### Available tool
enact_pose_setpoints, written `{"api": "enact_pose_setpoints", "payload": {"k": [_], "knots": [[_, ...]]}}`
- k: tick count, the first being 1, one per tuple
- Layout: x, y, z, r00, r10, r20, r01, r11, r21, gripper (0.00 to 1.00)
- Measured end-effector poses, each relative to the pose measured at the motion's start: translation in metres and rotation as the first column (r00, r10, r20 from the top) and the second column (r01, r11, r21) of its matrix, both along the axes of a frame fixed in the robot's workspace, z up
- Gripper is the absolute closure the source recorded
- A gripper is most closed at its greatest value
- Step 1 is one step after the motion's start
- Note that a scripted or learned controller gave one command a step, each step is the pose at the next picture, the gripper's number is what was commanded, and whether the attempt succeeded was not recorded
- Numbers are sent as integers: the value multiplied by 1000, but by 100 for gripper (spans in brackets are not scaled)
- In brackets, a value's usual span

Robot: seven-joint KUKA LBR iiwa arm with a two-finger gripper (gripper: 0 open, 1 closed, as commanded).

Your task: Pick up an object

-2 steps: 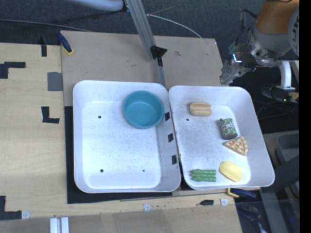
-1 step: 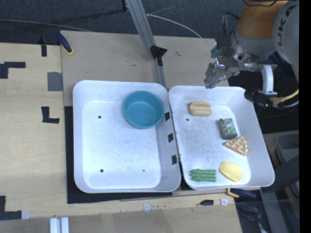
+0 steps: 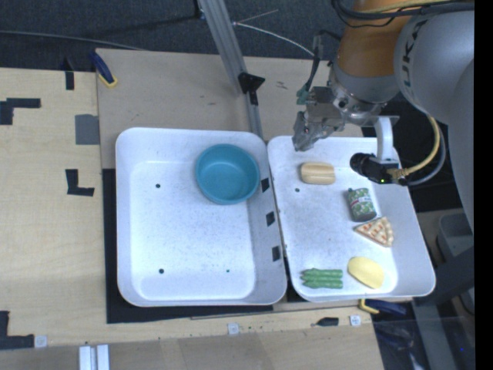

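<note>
My gripper [image 3: 303, 140] hangs over the far left corner of the right bin [image 3: 323, 230], its dark fingers pointing down with nothing between them. Just to its right and nearer lies a tan bread roll [image 3: 317, 173]. Further along the right side of that bin sit a small green can [image 3: 360, 204] and a pizza slice [image 3: 376, 231]. At the near edge lie a green bean bundle [image 3: 321, 278] and a yellow lemon-like piece [image 3: 365, 271]. A blue bowl [image 3: 226, 173] stands in the far right part of the left bin [image 3: 154, 230].
A slanted metal pole [image 3: 229, 45] rises behind the two bins, its foot near the bins' shared far corner. A black and yellow cable with a connector [image 3: 379, 168] hangs beside the arm over the right bin's far right side.
</note>
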State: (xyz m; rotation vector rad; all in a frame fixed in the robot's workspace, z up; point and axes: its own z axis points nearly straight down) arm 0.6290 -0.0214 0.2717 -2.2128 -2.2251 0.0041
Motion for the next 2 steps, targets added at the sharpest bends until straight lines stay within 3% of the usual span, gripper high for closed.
{"api": "enact_pose_setpoints", "payload": {"k": [2], "knots": [[-37, 98, -8, 1000, 1, 0, -1, 1000, 0, 100]]}}
